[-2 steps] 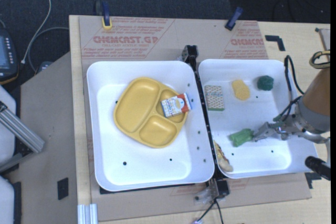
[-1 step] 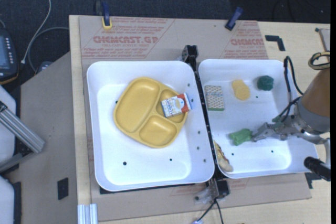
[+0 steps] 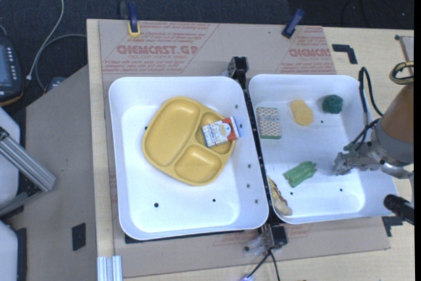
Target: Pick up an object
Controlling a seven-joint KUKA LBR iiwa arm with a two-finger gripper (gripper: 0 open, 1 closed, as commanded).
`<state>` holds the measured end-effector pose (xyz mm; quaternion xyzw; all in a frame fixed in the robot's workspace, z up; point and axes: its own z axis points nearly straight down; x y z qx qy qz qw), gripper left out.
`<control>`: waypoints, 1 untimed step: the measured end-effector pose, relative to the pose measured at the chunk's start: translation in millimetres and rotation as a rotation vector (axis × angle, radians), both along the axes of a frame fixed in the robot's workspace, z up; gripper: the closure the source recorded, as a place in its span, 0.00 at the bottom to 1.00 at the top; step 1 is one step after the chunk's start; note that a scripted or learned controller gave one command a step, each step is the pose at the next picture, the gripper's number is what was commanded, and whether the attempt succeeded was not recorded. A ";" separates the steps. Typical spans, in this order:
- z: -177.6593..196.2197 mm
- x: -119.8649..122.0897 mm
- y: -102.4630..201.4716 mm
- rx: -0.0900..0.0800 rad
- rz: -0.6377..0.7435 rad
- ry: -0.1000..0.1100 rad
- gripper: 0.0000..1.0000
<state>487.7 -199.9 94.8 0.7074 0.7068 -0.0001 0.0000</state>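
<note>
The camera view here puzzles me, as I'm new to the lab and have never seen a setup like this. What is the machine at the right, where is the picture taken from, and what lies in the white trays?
The picture comes from one fixed camera above the bench, looking down at a slant. At the right edge is a robot arm, reaching in; its tool hangs low over the right bin, and nothing shows held in it.

Two shallow white bins sit side by side. The left bin holds a yellow divided plate with a small carton lying on its right side. The right bin holds a checkered sponge-like pad, a yellow lump, a dark green lump, a light green piece just left of the tool, and a tan thing against the left wall.
</note>
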 end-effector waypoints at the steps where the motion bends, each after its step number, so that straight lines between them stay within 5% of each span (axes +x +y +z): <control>1: 61.8 -3.9 2.0 -0.003 0.002 -0.005 1.00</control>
